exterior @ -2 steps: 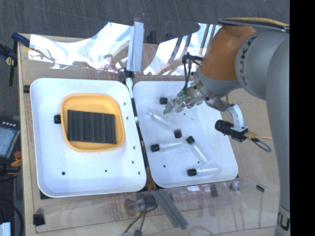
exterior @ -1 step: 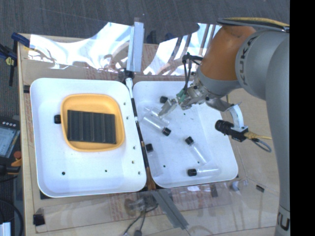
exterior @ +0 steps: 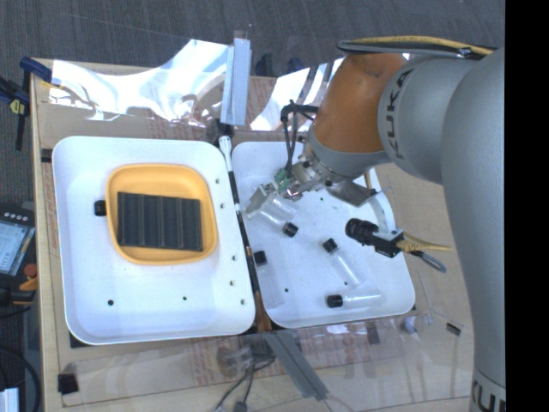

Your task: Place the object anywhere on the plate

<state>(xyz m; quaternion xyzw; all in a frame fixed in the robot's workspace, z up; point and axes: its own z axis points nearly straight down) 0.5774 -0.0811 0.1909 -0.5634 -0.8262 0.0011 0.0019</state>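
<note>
A yellow plate [exterior: 129,183] with a dark ridged insert [exterior: 161,220] lies in the left bin [exterior: 77,299]. Several small black pieces lie in the right bin [exterior: 390,294]: one [exterior: 290,228] just below the gripper, one [exterior: 329,245] mid-bin, one [exterior: 259,257] by the left wall, one [exterior: 334,300] near the front. Some seem to cap clear tubes. My gripper [exterior: 260,201] hangs low over the upper left of the right bin, pointing towards the divider, a little above and left of the nearest black piece. I see nothing held in it.
A small black piece [exterior: 100,208] sits in the left bin beside the plate's left rim. Crinkled foil [exterior: 154,88] and an upright metal post [exterior: 237,80] stand behind the bins. The arm's bulk covers the right bin's upper right.
</note>
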